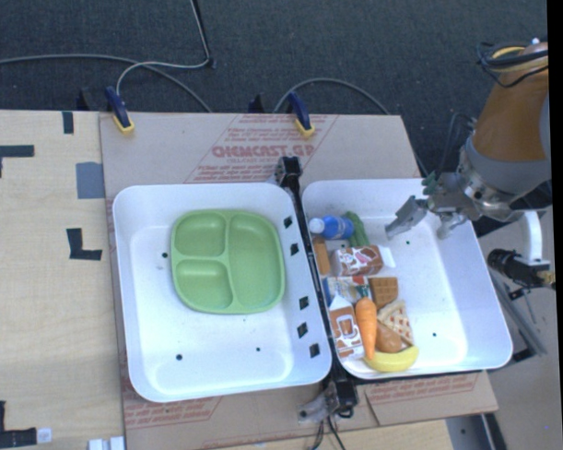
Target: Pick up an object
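Note:
The right bin [459,287] holds a pile of toy food along its left side: a small bottle with a blue cap [329,227], a green vegetable [356,228], a red and white packet [356,260], a brown waffle [384,291], an orange carrot [366,323], a carton [341,325] and a yellow banana [393,359]. My gripper [425,216] hangs over the upper right part of that bin, to the right of the pile. Its two fingers are spread apart with nothing between them.
The left bin [148,353] holds a green divided plate [228,260]. A black divider with clamps [303,265] runs between the two bins. Cardboard [251,147] lies under both bins. Cables trail across the dark floor at the back.

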`<state>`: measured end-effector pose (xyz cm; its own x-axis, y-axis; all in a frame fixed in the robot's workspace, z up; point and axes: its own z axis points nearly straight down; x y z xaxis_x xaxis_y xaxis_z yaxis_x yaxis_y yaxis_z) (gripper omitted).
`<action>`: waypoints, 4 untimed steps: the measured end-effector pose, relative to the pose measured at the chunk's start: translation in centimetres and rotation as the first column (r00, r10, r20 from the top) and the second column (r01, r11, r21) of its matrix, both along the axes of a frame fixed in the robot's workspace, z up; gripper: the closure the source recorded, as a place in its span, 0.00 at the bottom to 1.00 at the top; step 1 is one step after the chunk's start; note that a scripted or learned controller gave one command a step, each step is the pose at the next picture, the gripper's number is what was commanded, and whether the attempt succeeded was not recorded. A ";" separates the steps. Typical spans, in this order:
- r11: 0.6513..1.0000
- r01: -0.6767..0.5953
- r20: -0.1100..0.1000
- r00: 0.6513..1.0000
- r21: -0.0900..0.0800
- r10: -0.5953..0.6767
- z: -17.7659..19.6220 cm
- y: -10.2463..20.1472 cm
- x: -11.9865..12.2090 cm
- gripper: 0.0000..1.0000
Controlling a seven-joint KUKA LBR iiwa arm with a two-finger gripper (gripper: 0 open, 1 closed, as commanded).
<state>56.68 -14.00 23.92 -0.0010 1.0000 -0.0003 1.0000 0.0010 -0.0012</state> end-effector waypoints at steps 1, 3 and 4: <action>1.000 -0.001 -0.003 1.000 0.001 0.001 -9.1 4.1 5.1 0.00; 1.000 -0.002 0.034 0.999 -0.007 0.002 -13.5 3.1 0.1 0.00; 1.000 0.003 0.030 1.000 -0.011 -0.002 -13.9 2.1 -3.4 0.00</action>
